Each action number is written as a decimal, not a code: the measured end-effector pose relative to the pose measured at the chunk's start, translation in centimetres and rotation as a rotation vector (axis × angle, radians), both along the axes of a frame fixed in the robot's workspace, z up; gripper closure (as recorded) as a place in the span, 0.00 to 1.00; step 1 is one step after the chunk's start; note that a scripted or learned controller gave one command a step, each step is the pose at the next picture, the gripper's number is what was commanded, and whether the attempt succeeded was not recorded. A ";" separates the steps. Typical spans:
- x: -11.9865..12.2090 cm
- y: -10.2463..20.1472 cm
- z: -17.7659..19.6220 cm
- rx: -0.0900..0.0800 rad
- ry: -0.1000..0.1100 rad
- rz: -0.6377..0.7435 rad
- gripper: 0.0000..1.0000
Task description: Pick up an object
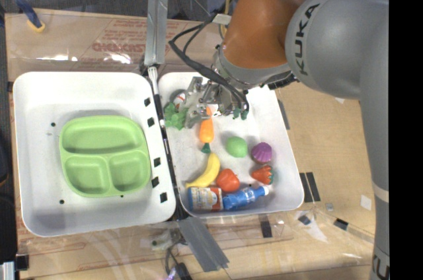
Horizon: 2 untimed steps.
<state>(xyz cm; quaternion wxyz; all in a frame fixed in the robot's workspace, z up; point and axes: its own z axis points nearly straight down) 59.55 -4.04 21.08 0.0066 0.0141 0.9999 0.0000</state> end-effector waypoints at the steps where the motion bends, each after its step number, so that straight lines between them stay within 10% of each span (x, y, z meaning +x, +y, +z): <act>1: -6.8 -2.4 -1.9 -0.002 0.015 0.358 1.00; 2: 0.6 3.6 4.3 -0.002 0.005 0.316 1.00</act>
